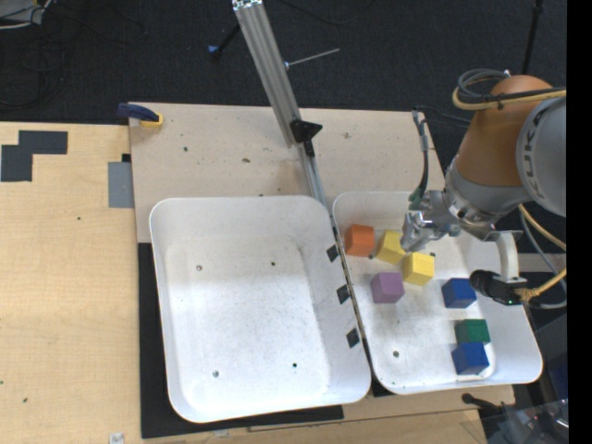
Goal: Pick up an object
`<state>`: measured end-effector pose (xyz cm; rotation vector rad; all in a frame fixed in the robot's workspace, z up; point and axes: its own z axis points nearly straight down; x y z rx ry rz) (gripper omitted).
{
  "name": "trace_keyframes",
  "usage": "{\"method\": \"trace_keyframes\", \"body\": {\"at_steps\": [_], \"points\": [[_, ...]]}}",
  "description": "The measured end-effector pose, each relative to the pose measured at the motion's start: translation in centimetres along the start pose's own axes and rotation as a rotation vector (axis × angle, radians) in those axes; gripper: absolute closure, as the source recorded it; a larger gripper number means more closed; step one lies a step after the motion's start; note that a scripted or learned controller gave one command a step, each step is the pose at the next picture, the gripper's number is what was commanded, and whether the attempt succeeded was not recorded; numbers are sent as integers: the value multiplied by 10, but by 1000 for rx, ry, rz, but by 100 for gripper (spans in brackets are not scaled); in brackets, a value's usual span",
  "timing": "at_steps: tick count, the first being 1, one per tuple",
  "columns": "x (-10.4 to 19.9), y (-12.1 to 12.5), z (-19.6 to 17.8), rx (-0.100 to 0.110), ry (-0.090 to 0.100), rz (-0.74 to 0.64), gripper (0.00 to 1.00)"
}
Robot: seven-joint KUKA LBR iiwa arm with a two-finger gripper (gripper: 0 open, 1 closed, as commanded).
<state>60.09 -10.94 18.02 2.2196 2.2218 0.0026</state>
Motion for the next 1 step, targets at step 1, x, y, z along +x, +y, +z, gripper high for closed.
{"method": "trace_keyframes", "body": {"at_steps": [1], "points": [[7,-3,-58,-2,0,0,100]]}}
